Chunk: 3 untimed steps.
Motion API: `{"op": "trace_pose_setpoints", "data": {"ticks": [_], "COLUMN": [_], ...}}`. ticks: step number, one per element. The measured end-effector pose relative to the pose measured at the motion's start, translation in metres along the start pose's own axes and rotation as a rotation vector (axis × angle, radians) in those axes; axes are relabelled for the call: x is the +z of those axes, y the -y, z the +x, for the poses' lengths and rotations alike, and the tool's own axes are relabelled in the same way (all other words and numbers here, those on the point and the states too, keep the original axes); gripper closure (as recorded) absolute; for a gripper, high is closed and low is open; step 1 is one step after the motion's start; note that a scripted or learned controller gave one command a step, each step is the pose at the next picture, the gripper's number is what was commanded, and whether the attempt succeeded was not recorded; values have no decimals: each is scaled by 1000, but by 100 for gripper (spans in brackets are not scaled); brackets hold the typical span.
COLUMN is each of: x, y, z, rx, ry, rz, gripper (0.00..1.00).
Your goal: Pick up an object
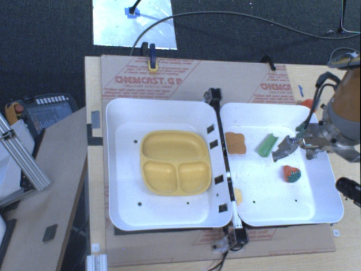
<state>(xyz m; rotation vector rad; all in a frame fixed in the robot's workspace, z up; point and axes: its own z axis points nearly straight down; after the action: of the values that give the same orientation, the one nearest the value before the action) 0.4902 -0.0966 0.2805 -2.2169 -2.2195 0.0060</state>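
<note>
My gripper (281, 149) hangs over the right bin (321, 208), reaching in from the right. Its tip is just right of a green object (266, 144) that lies tilted on the bin floor, close to it or touching it. An orange flat piece (236, 143) lies near the bin's left wall. A red object with a green patch (291, 174) rests below the gripper, apart from it. A small pale yellow piece (238, 195) sits against the left wall, lower down.
The left bin (121, 168) holds a yellow divided plate (174, 162). A black divider with clips (221, 162) runs between the bins. The arm's grey body and cables (341, 117) stand over the right bin's right edge.
</note>
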Motion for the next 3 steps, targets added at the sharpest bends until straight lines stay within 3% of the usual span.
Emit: {"op": "trace_pose_setpoints", "data": {"ticks": [1, 3], "x": [-4, 91], "y": [-1, -17], "z": [0, 6], "rx": [-2, 0], "ry": [1, -1], "rz": [-8, -2], "gripper": [0, 0]}}
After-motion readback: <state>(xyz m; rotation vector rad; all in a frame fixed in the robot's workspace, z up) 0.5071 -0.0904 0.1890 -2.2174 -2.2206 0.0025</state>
